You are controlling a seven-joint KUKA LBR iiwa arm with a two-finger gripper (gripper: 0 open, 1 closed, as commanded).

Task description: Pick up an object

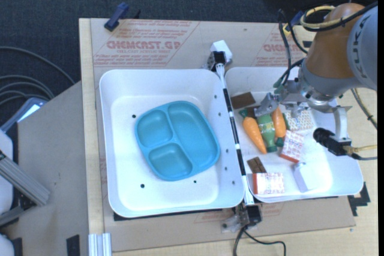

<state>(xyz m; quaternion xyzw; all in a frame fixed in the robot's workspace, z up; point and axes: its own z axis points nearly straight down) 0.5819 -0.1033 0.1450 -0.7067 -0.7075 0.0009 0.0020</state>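
The bench [150, 39] carries two white bins side by side. The left bin [114, 129] lies well to the left of the gripper and holds a blue divided tray [176, 139]. The right bin [345, 180] lies directly under the gripper. The grey arm [336, 51], orange-banded above the wrist, reaches in from the right and ends at the gripper [277, 106], low over the upper left part of the right bin. Whether it is parted or closed cannot be told; no object is seen held by it.

Just below and left of the gripper lies an orange carrot [254, 134]. A second orange item [279, 123] lies immediately below the gripper, with a green object [269, 136] between the two. A brown block [242, 100] lies to the gripper's left. A red-and-white packet [293, 145] lies below and right. A printed card [268, 183] sits well below, near the bin's front edge.
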